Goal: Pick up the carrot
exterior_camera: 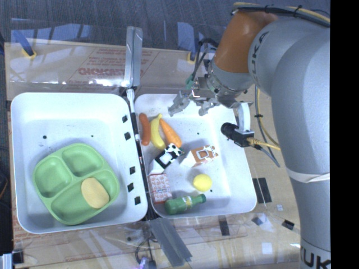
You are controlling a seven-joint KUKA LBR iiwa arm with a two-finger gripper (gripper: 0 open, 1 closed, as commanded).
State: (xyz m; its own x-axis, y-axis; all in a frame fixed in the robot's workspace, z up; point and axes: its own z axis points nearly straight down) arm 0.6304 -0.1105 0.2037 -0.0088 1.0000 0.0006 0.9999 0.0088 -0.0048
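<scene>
Glossy green bottle (185, 203) lies below tapered orange carrot (170, 132) beside banana (157, 133).

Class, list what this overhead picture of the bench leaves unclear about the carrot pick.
- Gripper, camera view: fingers too small and blurred to judge.
- Carrot: its lower end is tucked behind the black-and-white toy.
- Small carton: print too small to read.
- Arm's base: cut off by the frame's bottom edge.

Bins (33, 108): two, white. Beside the banana (156, 133), one of its kind: one carrot (170, 132), one sausage (145, 129). Below the banana: one lemon (202, 182), one green bottle (184, 203). Left of it: one green divided plate (59, 175).
</scene>
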